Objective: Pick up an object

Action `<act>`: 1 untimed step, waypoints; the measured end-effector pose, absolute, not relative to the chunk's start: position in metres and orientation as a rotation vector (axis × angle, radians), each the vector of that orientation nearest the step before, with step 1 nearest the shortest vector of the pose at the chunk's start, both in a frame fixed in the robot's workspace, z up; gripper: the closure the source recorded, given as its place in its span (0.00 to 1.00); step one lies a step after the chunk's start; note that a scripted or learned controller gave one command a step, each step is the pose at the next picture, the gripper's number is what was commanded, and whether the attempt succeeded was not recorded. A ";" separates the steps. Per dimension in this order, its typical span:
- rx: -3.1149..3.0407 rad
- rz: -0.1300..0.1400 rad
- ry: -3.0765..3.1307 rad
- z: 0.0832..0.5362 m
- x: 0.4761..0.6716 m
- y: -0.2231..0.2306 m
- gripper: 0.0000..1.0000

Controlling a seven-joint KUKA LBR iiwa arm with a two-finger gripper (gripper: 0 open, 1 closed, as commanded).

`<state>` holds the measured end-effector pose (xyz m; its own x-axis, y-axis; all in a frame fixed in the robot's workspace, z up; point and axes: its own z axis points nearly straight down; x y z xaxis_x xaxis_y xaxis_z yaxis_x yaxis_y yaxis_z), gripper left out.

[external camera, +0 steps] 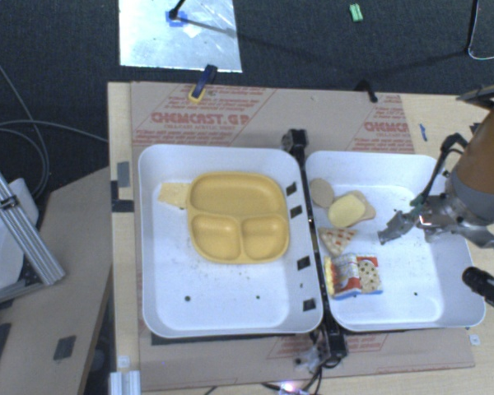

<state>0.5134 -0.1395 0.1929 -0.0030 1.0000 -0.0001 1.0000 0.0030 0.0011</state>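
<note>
Best lowered straight, gripper (393, 230) hanging low in the right bin (457, 303) with finger state impossible to tell, onto the yellow wedge (349, 211) lying just left, clear of the pizza slice (337, 239).

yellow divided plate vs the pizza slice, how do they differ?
The yellow divided plate lies in the left bin; the pizza slice lies in the right bin. The plate is far larger and takes up much of its bin; the slice is small, among other items. The plate is plain yellow with three compartments; the slice is pale with red spots. Both lie flat.
</note>
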 end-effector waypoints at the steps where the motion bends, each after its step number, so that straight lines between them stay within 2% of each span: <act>1: 2.213 0.001 2.230 0.080 0.518 -0.088 0.00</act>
